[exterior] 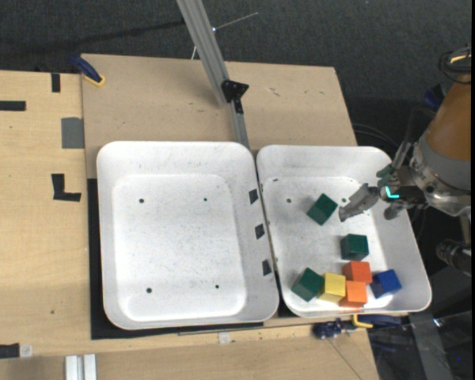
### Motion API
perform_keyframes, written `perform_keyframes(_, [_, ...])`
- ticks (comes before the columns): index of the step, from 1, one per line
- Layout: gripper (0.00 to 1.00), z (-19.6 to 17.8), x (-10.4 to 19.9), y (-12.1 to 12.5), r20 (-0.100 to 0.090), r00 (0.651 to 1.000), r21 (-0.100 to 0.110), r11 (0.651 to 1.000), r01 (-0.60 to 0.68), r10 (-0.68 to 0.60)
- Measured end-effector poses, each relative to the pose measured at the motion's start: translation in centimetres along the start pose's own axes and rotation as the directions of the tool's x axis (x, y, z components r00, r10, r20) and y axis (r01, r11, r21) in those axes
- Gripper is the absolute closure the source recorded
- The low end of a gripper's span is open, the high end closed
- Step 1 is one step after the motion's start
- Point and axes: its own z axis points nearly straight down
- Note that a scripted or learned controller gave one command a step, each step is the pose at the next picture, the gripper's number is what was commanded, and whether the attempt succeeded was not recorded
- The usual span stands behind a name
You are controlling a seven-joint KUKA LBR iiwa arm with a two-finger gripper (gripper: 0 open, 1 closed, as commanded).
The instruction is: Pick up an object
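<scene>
Landmark = right bin (pixel 301 161). Left of it, touching along the shared rim, sits the left bin (pixel 111 212). Inside right bin, upper-middle: dark green cube (pixel 322 209), tilted, on its own. Near front rim, left to right: green cube (pixel 308 284), yellow cube (pixel 335 285) touching it, orange cube (pixel 356 292), w/ a red-orange cube (pixel 358 272) just behind, then blue cube (pixel 386 282) by the right corner. Another green cube (pixel 354 246) sits just behind the red-orange one. Gripper (pixel 356 205) hovers over the bin's right half, just right of the dark green cube, nothing seen between its tips; open vs closed: can't tell. Arm (pixel 451 145) comes in over the bin's right rim.
</scene>
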Motion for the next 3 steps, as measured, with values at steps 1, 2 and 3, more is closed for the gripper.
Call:
perform_keyframes(1, [0.00, -0.1, 0.0, 0.0, 0.001, 1.000, -0.002, 1.000, 0.001, -0.001])
perform_keyframes(2, [0.00, 5.5, -1.0, 0.1, 0.000, 1.000, 0.004, 1.000, -0.002, 0.002])
perform_keyframes(3, [0.00, 11.0, -1.3, 0.9, 0.000, 1.000, 0.004, 1.000, -0.001, 0.001])
